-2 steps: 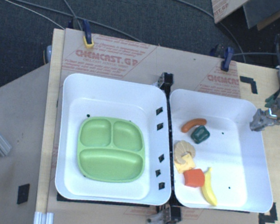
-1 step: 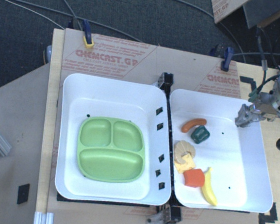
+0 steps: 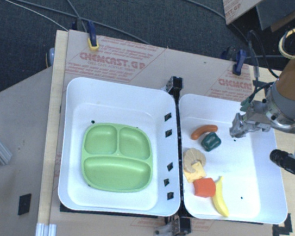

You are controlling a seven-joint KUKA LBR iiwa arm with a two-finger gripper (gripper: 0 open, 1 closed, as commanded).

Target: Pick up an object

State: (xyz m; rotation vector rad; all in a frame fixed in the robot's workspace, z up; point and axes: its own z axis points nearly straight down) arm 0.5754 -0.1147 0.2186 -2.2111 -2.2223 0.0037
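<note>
The gripper (image 3: 237, 129), its jaws' state I cannot tell, hovers near the orange sausage (image 3: 204, 131), probably light, smooth and slippery, best pinched across its middle

quick tally: two shallow white plastic bins, left (image 3: 71, 147) and right (image 3: 269, 188). one light green three-compartment plastic tray (image 3: 117, 157) in left bin. right bin, five toy food bits: one orange sausage-shaped piece (image 3: 205, 131), one dark green rounded chunk (image 3: 210, 142), one tan and yellow lumpy piece (image 3: 193, 164), one red-orange block (image 3: 204, 187), one yellow banana (image 3: 220, 200). two blue clamps (image 3: 92, 36) on board's far edge.
</note>
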